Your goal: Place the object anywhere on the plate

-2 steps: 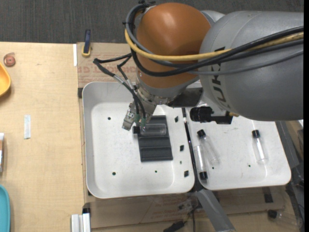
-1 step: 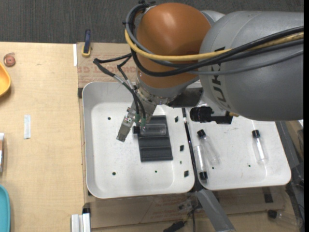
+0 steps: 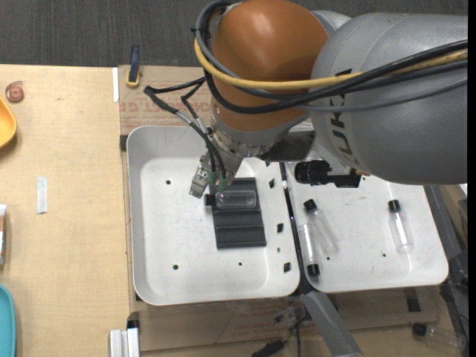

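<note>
One gripper (image 3: pixel 210 187) hangs low over the left bin (image 3: pixel 160 259), its tip at the upper left corner of a black ridged plate (image 3: pixel 241 229). The plate lies flat near the middle of that bin. From where I stand I cannot tell whether the gripper is wide or narrow, because the wrist and loose black cables (image 3: pixel 178 99) above hide much of it.

A clear vial (image 3: pixel 239 198) lies on its side across the upper end of the plate, resting on the ridges. Its left end is right beside the gripper's tip. Whether the gripper touches or grips the vial cannot be made out.

Above the gripper the arm (image 3: pixel 387 88) looms at the upper right, grey, with a rounded orange band (image 3: pixel 260 43). It reaches in from the right, over the far edge of the right bin (image 3: pixel 364 262).

In the right bin lie clear tubes with black caps. One tube (image 3: pixel 308 236) lies along the bin's left wall, and another tube (image 3: pixel 400 227) lies well apart from it, toward the right side.

Both bins sit on brown cardboard (image 3: pixel 171 95). Left of them is a pale wooden tabletop (image 3: pixel 67 236) with a small white strip (image 3: pixel 42 195) on it.
</note>
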You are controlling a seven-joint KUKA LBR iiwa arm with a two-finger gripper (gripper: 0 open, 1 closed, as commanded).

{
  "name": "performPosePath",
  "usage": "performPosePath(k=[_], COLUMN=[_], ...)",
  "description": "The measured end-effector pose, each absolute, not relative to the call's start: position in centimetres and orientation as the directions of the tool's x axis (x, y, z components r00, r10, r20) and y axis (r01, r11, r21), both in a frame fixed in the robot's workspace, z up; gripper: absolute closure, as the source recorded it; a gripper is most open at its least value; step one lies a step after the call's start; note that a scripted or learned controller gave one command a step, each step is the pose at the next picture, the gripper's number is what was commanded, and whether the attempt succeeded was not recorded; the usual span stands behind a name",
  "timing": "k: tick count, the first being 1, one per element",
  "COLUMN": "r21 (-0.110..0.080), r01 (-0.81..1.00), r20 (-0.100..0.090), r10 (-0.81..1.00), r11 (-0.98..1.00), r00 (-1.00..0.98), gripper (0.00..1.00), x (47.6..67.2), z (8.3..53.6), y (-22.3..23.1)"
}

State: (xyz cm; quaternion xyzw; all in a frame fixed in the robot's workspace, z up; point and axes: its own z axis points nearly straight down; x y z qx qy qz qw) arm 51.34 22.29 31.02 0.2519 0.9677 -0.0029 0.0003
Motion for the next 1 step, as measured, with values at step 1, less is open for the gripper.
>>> performPosePath(k=[1], r21=[-0.006], r01=[0.488], r20=[-0.002], r10=[0.488], r11=[0.873], r00=[-0.873], gripper=[0.00], x=[51.34], z=[31.01], y=[22.28])
